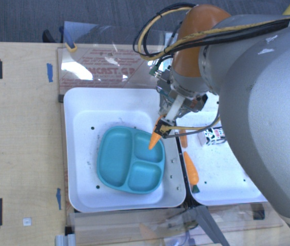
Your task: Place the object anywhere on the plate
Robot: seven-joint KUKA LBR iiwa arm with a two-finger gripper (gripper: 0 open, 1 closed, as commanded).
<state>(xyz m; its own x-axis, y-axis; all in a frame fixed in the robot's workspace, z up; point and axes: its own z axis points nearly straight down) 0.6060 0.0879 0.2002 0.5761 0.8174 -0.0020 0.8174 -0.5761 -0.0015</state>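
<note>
The teal plate point(121, 163) at frame centre looks like smooth plastic with a soft sheen; the white bin point(83, 111) holding it is glossy plastic, lightly scuffed. The bench point(21, 137) at left is matt pale wood, the clear sheet point(109, 65) above shiny film

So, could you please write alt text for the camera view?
The gripper holds a small orange piece over the upper right edge of a teal divided plate in the left white bin. A carrot lies in the right bin.

Pale wood bench point(21, 137), two white bins side by side: left bin point(78, 111), right bin point(227, 181).
</note>
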